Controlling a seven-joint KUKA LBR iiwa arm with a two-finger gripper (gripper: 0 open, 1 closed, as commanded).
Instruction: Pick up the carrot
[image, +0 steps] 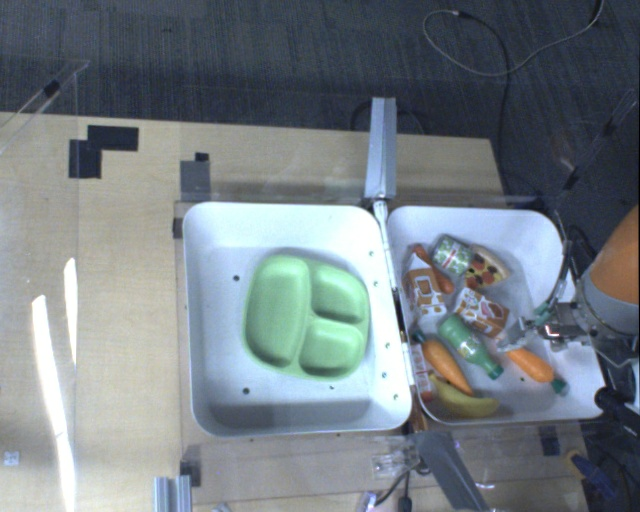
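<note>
- Left bin (200, 330), well left of the divider rail (381, 150): holds a green compartment tray (305, 315) sitting mid-floor, bare white floor all around it, nothing of the task there.
- Right bin (520, 225), just right of the divider rail: crowded along its near half, open floor toward its far right corner.
- Just right of the rail, near the front wall: one carrot (447, 366), lying slantwise, touching or nearly touching a green bottle (470, 346) on its right and a banana (462, 403) below it.
- Further right of the rail: a second carrot (529, 364), lying apart from the pile, with clearer floor around it.
- Above both, toward the rail's far end: printed snack packets (470, 300) and a green can (452, 256), heaped together.
- Far right of the rail, at the bin's right wall: gripper (560, 325), low over the rim beside the second carrot; open or closed, cannot tell; nothing visibly held.
- Likely risks: snagging the right wall on descent; nudging the second carrot so it rolls aside; catching the bottle or banana if going for the crowded carrot.
- Best room for approach: probably above the second carrot, from the open far-right floor.
</note>
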